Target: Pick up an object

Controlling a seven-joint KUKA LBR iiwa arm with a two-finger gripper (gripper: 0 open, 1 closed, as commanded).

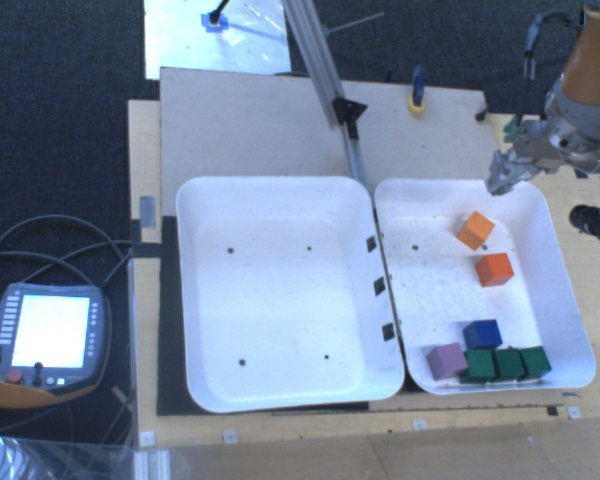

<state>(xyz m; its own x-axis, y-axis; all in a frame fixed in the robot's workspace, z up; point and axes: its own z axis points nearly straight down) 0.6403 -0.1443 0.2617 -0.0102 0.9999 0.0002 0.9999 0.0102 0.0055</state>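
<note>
I have the tool [504, 176] hanging over the far right corner of the right bin [570, 298], just at its rim, with nothing visibly between its fingers; from this slant I cannot tell whether they are spread or closed. All the candidates sit in that same bin. The nearest is the light orange block [474, 230], lying just below and slightly left of the tool in the camera view, turned so its corners point like a diamond. Just beyond it, a little right, is the darker orange cube [494, 269], sitting squarer to the bin. Well apart, along the near edge, the blue block [482, 333], purple block [445, 360] and green blocks [505, 364] crowd together, touching or nearly so. The left bin [195, 298] offers nothing to grasp. My judgement: the light orange block is the shortest reach, a short move toward the near side and then down, with the wrist turned to meet its flat faces, not its corners.
</note>
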